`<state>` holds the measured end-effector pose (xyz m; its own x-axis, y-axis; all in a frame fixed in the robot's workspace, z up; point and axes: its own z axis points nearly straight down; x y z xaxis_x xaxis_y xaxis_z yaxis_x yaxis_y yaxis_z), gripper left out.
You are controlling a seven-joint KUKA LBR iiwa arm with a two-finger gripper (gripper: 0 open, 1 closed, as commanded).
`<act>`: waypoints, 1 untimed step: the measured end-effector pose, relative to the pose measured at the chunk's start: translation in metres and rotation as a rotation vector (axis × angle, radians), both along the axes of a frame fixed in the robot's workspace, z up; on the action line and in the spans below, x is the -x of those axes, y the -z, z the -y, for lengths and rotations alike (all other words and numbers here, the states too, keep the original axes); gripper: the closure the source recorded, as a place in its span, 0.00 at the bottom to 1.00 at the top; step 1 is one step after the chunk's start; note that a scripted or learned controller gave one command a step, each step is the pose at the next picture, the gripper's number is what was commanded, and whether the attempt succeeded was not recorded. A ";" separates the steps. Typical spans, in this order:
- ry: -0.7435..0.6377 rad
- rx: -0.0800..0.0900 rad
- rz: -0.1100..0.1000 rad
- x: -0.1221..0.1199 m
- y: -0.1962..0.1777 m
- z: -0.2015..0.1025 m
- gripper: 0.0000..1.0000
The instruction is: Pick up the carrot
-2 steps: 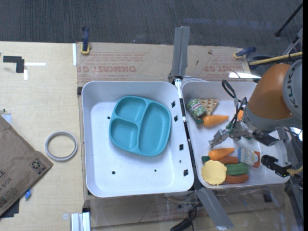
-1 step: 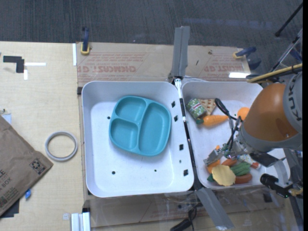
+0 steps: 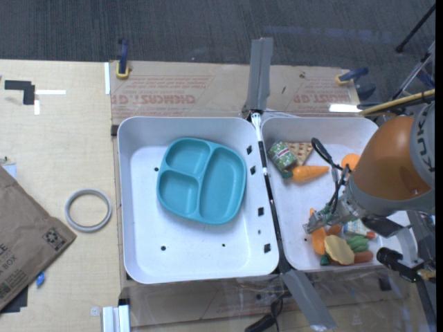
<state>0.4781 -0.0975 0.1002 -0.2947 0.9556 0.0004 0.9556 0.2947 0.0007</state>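
A: Two shallow white bins sit side by side on the surface: the left bin [image 3: 138, 206] and the right bin [image 3: 297, 247]. What does each contain?

B: Left bin: one teal divided plate [image 3: 202, 180], lying flat near the middle. Right bin: a carrot [image 3: 309, 173] in the upper half, on its side, pointed end toward the right. Just beside it, up and to the left, are a green can [image 3: 281, 155] and a waffle-patterned cracker [image 3: 300, 150]. A cluster of toy foods [image 3: 340, 249] in orange, yellow and green lies near the lower edge.

A: Where is the arm?

B: Grey arm with orange band [image 3: 391, 163] enters from the right and hangs over the right bin. The tool [image 3: 324, 218] points down and left, low over the bin floor, just above the toy-food cluster.

A: State of the tool?

B: Cannot tell; the tip is small and dark cables cross it. No object is seen between its fingers.

A: Relation of tool to carrot?

B: Apart. The carrot lies above the tool in the view, untouched on the bin floor.

A: Other items on the surface?

B: A tape ring [image 3: 88, 209] left of the bins, and a brown cardboard box [image 3: 24, 237] at the lower left corner.
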 end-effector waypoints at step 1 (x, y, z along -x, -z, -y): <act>0.004 0.000 0.001 -0.001 -0.009 0.001 1.00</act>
